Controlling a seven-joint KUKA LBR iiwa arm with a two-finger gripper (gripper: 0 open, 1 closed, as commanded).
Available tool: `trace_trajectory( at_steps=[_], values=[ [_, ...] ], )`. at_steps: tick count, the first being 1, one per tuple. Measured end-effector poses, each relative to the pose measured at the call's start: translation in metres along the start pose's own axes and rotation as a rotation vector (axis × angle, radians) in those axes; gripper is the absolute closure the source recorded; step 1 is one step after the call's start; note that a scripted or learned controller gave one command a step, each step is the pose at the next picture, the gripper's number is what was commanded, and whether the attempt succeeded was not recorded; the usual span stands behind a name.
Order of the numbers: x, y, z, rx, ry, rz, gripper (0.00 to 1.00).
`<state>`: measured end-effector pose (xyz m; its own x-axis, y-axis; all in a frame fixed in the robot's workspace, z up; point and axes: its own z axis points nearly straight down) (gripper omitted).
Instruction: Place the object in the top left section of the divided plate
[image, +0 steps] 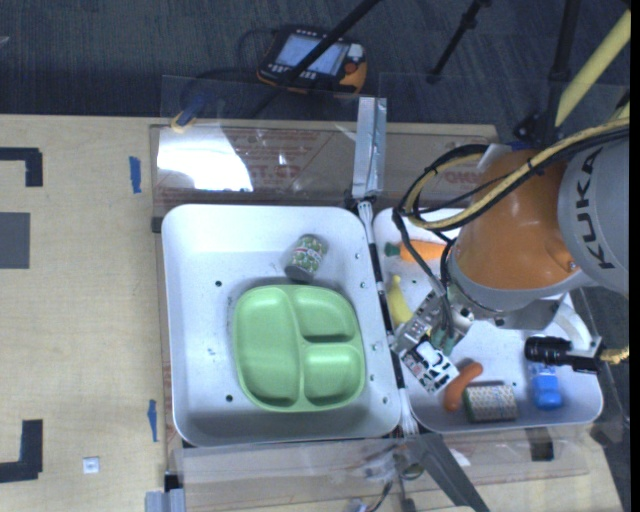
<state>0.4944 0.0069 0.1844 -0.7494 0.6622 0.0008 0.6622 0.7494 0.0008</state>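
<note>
The bench (70, 330) was pale wood with black tape marks and small blue tabs along its left side, dark carpet lay beyond it, and a handheld controller (310, 58) sat on the floor up top. Two white bins stood side by side; the left bin (195, 300) carried a green divided plate (298, 346), one large section on its left and two smaller ones on its right. Just above the plate's upper edge rested a small can (308, 255), greenish and patterned, tipped over, touching no section. The grey-and-orange arm (520, 240) hung over the right bin (585, 400), its gripper (428, 345) low near the divider; how wide the jaws stood could not be told. Around it lay a yellow item (397, 300), an orange piece (425, 250), a blue block (546, 388) and a grey speckled block (490, 402).
</note>
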Motion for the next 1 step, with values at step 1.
trace_trajectory(
  at_steps=[1],
  values=[
    [-0.0493,0.0195,-0.1928,-0.002,-0.004,0.023,1.00]
  ],
)
